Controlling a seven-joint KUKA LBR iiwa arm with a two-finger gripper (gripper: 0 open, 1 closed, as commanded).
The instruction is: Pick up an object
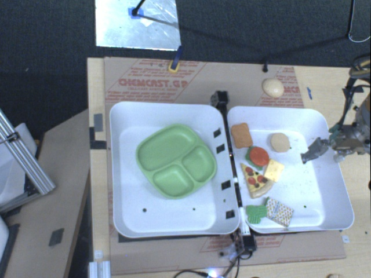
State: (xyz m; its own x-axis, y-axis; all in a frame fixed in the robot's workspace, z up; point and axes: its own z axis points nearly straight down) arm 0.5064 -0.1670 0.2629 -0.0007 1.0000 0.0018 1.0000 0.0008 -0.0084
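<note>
Grey gripper [311, 151], jaw state impossible to tell, hangs near the right bin's [336, 204] right edge, approach under way; next it must descend over the beige bun [280, 142].

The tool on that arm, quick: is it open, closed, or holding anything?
Tool: cannot be told; it hangs over the right bin, with nothing seen in it.

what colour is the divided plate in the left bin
Light green; the divided plate shows clearly in the camera view.
</note>
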